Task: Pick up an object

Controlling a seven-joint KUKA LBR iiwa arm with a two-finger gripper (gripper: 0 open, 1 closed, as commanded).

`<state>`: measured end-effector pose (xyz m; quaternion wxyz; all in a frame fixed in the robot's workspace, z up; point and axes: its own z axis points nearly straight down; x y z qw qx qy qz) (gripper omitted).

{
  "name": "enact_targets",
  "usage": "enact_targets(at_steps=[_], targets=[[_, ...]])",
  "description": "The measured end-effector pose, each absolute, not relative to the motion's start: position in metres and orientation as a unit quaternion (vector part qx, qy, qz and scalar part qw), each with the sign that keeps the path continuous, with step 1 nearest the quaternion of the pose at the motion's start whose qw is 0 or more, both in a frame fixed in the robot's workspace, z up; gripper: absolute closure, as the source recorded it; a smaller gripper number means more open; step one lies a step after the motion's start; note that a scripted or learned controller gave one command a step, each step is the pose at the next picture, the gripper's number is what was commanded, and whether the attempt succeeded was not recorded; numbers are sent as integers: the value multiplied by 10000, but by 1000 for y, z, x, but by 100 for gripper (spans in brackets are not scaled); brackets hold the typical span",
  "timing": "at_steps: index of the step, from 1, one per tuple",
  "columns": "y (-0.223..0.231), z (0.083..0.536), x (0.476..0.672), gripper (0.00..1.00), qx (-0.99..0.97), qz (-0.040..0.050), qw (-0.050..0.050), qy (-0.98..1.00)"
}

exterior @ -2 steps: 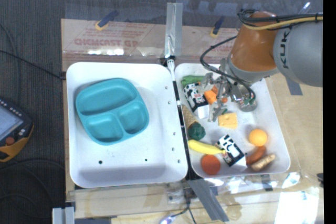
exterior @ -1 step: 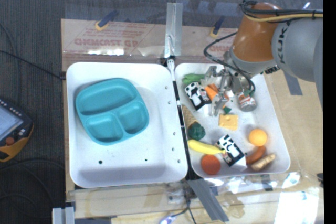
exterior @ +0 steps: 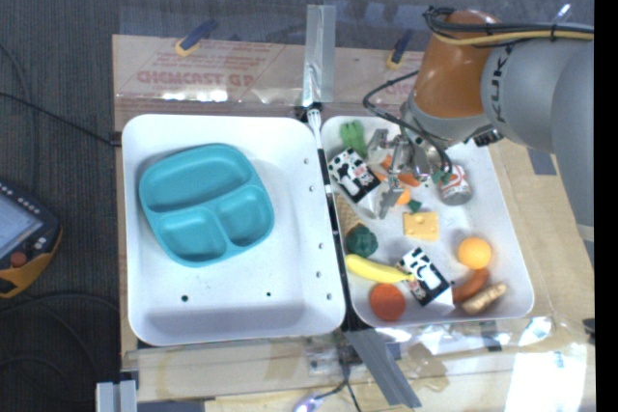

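Note:
My gripper [exterior: 399, 175] hangs low over the upper middle of the right bin [exterior: 512, 236], open, with its fingers among the clutter. A small orange piece [exterior: 409, 178] lies right under it, and I see nothing held. A black-and-white cow-patterned toy [exterior: 351, 175] lies just left of the gripper. A small tin can [exterior: 452, 186] lies just to its right. Below it sits a yellow cheese square [exterior: 420, 226]. A green toy [exterior: 352, 132] is in the bin's top left corner.
Lower in the right bin lie a dark green item [exterior: 362, 239], a banana [exterior: 375, 269], a red tomato [exterior: 387, 302], a second black-and-white toy [exterior: 425, 276], an orange [exterior: 474, 253] and a brown piece [exterior: 480, 294]. The left bin [exterior: 164, 304] holds a blue divided tray [exterior: 205, 203].

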<state>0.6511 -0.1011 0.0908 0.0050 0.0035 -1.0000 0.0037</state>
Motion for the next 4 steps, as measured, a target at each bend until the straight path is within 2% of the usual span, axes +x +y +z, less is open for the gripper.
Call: enact_targets(at_steps=[1,2,3,4], targets=[[-101,101,656,100,25,58,-80,-9999],[-79,231,670,100,970,2,-31,-9953],[-188,111,670,100,1934,14,-36,-9811],[-188,110,670,0,1932,4,-28,-9812]])
